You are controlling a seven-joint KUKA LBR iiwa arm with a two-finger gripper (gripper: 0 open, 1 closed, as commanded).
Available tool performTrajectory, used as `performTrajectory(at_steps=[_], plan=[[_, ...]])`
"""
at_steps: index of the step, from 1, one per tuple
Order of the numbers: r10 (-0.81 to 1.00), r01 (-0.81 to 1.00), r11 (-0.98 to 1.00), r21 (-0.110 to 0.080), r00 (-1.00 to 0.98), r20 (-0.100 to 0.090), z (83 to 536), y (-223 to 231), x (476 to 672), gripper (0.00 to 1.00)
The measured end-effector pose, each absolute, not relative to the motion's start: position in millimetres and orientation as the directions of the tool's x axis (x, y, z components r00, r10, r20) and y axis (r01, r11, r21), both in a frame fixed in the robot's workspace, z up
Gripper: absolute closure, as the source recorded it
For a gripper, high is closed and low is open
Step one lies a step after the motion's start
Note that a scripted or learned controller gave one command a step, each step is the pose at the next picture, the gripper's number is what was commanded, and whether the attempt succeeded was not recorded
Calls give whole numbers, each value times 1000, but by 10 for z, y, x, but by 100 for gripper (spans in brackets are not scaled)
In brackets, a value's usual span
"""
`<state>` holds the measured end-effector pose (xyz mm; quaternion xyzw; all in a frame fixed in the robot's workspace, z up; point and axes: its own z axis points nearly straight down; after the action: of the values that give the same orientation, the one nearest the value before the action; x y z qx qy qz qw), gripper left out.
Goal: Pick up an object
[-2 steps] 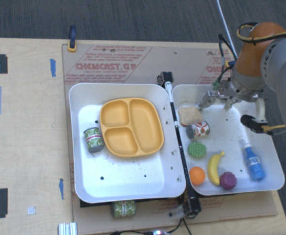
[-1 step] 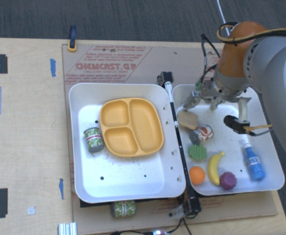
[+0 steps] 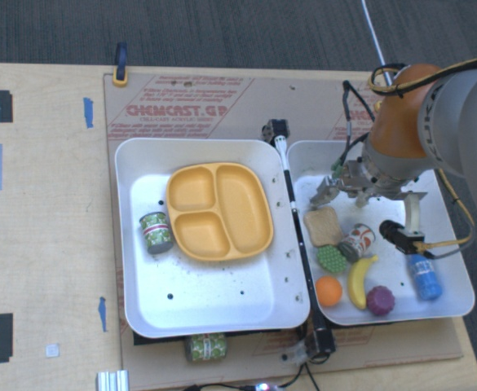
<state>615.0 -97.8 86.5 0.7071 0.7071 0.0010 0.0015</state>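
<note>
Camera view: gripper [image 3: 336, 187] hovers over the bread [image 3: 322, 226] in the right bin [image 3: 450, 300], grip state unclear, seemingly lining up a pick.

Cut off at the right edge: arm [image 3: 458, 112]. Partly hidden beneath the left bin's [image 3: 132, 283] front rim: small can [image 3: 206, 347].

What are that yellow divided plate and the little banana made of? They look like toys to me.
The plate looks like moulded plastic: one even matte yellow, with rounded rims between its three compartments. The banana seems plastic too, smooth and uniformly bright with a faint sheen, so likely a toy; the view is too coarse to be sure.
</note>
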Motion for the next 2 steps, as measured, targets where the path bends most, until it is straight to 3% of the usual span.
performTrajectory(at_steps=[1,2], plan=[[1000,1000,-1,3,1,0,867,-1035,5200,0],[1000,1000,1,10,0,-1,871,-1012,4969,0]])
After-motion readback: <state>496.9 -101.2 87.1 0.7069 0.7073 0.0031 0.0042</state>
